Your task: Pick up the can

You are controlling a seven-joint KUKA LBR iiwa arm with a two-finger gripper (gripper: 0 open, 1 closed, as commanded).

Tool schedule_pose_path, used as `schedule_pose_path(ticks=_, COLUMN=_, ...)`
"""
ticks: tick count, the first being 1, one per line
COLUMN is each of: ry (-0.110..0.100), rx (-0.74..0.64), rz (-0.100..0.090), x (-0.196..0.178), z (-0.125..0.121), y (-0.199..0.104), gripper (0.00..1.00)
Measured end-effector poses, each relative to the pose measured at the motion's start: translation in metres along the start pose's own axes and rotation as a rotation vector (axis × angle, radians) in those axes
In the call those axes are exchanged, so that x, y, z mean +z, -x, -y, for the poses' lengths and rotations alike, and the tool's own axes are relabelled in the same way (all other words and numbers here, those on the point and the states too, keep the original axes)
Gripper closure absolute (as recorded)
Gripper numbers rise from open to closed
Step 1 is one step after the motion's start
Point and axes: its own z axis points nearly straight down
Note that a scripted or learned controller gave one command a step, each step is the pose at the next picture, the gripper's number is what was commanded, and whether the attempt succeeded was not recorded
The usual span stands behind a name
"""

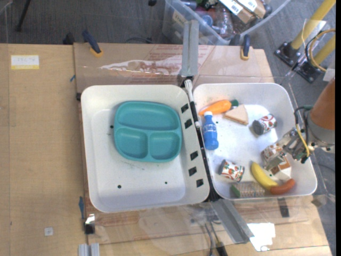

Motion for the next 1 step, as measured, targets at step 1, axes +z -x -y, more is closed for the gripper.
schedule_pose_path(ticks=1, ry=0.008, rx=0.005, rz=0.007, x=-0.0129, z=-0.0015, y=0.0023, gripper=1.0)
